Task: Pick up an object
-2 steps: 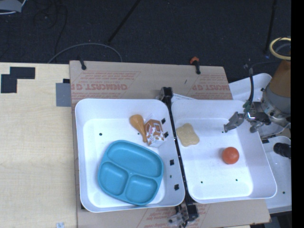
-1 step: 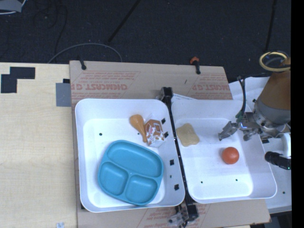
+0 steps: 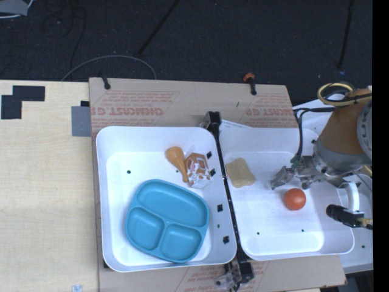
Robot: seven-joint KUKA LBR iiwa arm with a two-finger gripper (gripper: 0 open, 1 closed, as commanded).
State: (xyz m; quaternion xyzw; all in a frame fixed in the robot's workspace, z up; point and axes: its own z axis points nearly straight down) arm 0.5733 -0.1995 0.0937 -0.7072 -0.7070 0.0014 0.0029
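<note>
Claw (image 3: 284,179) spread, empty, at 10 o'clock of red ball (image 3: 295,199). Ball likely light, smooth, roll-prone; pinch across its widest middle.

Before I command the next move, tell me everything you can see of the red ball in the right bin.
The red ball is small, round and orange-red, smooth and plain, with a soft highlight on top. It sits on the floor of the right bin, toward the arm's side, apart from the tan sponge-like piece farther left. The gripper hangs just above and left of it in the view; whether anything touches the ball cannot be told.
</note>
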